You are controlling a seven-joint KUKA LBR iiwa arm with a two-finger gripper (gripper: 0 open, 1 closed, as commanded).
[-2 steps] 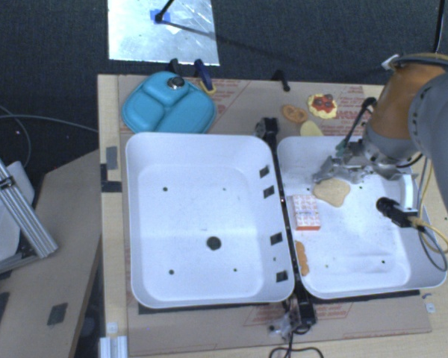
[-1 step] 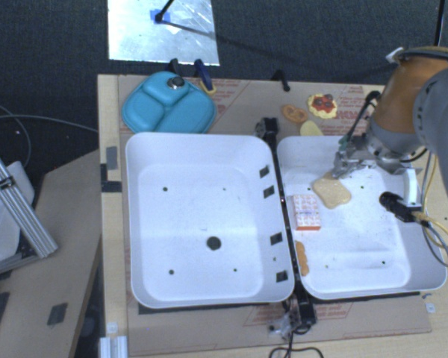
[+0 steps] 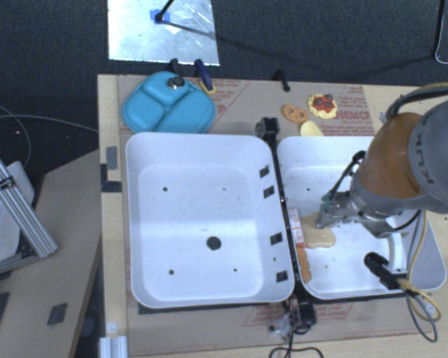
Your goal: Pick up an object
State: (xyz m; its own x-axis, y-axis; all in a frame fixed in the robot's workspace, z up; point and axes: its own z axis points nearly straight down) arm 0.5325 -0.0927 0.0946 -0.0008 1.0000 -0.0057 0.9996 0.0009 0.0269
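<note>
My gripper (image 3: 330, 216) reaches down into the right bin (image 3: 313, 162), near its left wall. Right under it lies a pale tan, flat piece of toy food (image 3: 317, 236) on the bin floor. An orange-brown strip of toy food (image 3: 304, 263) lies along the same wall, closer to the front. The wrist and arm hide the rest of the bin's middle. I cannot tell whether the gripper touches the tan piece.
The left bin (image 3: 201, 215) has a small dark spot (image 3: 213, 243) on its floor. Behind the bins sit a blue sectioned lid (image 3: 169, 104), a yellow piece (image 3: 310, 129), an orange piece (image 3: 293, 113) and a red-topped round piece (image 3: 322, 105).
</note>
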